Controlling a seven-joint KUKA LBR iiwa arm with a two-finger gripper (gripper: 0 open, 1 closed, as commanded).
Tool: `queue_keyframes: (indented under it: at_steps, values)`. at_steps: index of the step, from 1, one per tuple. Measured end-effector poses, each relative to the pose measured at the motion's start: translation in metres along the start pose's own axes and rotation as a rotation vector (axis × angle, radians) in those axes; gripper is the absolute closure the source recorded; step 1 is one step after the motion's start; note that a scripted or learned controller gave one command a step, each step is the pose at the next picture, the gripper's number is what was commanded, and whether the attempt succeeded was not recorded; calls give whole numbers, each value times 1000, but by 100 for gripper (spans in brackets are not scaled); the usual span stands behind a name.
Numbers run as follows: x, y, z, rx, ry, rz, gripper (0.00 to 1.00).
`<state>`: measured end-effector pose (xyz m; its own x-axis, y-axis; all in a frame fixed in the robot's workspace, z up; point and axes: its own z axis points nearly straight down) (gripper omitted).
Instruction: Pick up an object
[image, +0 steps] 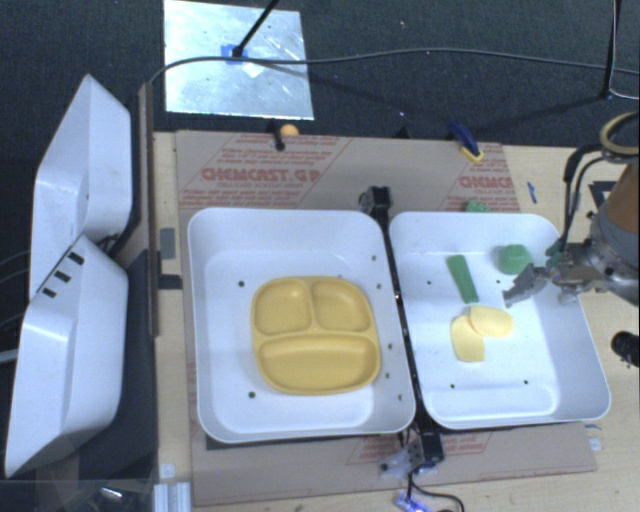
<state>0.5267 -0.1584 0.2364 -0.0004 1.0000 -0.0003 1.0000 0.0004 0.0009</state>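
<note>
End effector (527, 287): at the 3 o'clock edge of the right bin (585, 385), on a grey arm (620, 235) entering from 3 o'clock. Whether it is open or closed cannot be told. Nothing is visible in its grip. Its tip hangs above the bin floor, near the objects but apart from them.

Right bin, contents:
- Green round piece (514, 259), toward 1 o'clock of the bin, just at 12 o'clock of the end effector tip.
- Green bar (462, 278), lying lengthwise from 12 to 6 o'clock with a slight slant, near the bin's centre.
- Two pale yellow flat pieces (479, 331), overlapping or touching, at 6 o'clock of the green bar and toward 7 o'clock of the end effector tip.

Left bin (225, 400), contents:
- Yellow divided plate (315, 334), three compartments, two small at 12 o'clock and one long at 6 o'clock, sitting about centre, slightly toward 6 o'clock.

Worktop (330, 165): brown printed sheet beneath both bins.
- Small green item (476, 207) on the sheet, just outside the right bin's 12 o'clock rim.
- Blue and yellow clip (465, 142) at the 12 o'clock edge of the sheet.
</note>
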Motion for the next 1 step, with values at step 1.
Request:
queue_keyframes:
  at_steps: [1]
  values:
    - [14, 35, -40, -3, 0, -2, 0]
